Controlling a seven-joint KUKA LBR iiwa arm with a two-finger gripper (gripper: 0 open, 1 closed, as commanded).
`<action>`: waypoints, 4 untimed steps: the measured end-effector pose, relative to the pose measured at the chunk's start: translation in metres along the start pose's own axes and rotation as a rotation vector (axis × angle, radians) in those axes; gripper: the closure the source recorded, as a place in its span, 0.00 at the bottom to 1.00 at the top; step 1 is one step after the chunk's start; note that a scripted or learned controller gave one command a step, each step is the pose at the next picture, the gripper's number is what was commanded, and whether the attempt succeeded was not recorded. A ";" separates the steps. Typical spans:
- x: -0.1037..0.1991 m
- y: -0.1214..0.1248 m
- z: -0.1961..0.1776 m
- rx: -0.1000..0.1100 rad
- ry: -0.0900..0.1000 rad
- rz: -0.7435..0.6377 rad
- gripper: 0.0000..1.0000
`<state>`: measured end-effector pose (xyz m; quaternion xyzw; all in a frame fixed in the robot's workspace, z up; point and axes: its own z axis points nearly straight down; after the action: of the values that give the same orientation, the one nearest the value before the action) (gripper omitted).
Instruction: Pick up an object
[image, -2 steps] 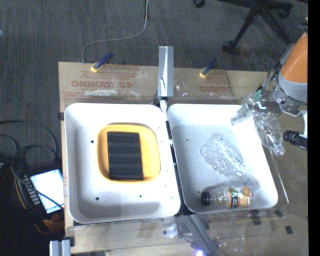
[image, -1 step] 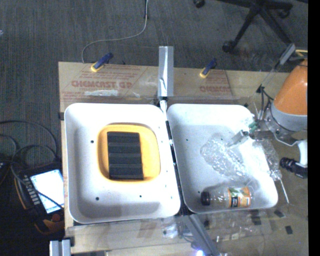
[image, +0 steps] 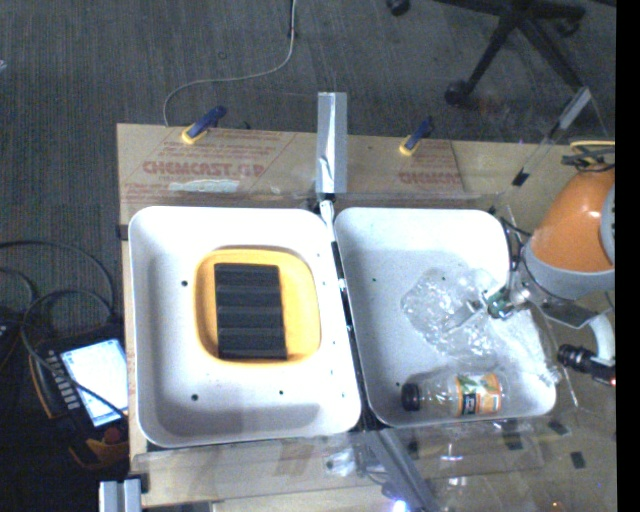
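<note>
The arm (image: 572, 245) comes in from the right, its orange band over the right bin's (image: 400, 240) far-right edge. The gripper (image: 500, 303) sits low at that edge, beside a crumpled clear plastic container (image: 445, 310), but the pictures do not show its state, so I cannot tell whether it is released or clenched. Nothing is visibly between it and lifted.

Far to the gripper's left is the left bin (image: 160, 350), which holds a yellow tray (image: 305, 300) with a black ribbed block (image: 250, 311) lying in it. Just beside the gripper, touching or nearly touching its tip, is the clear plastic container, the likeliest target. Below the gripper, near the bin's front wall, lies a small bottle (image: 455, 394) on its side, dark cap pointing left.

As a judgement, the pick is at the approach or grasp stage: every object lies in a bin, so closing, lifting and clearing the bin are left.

Behind the bins, the board (image: 200, 165) bears red printing reading roughly "CHEMCAST"; the bottle's orange label is too small to read.
</note>
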<state>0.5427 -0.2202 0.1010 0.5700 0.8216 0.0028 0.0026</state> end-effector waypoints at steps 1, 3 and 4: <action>0.015 0.060 -0.078 0.007 0.000 0.119 0.00; 0.004 0.014 0.003 0.007 0.001 -0.064 0.00; -0.006 0.030 0.008 -0.004 0.008 0.193 0.00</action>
<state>0.5733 -0.2149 0.0937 0.6466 0.7628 0.0067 0.0002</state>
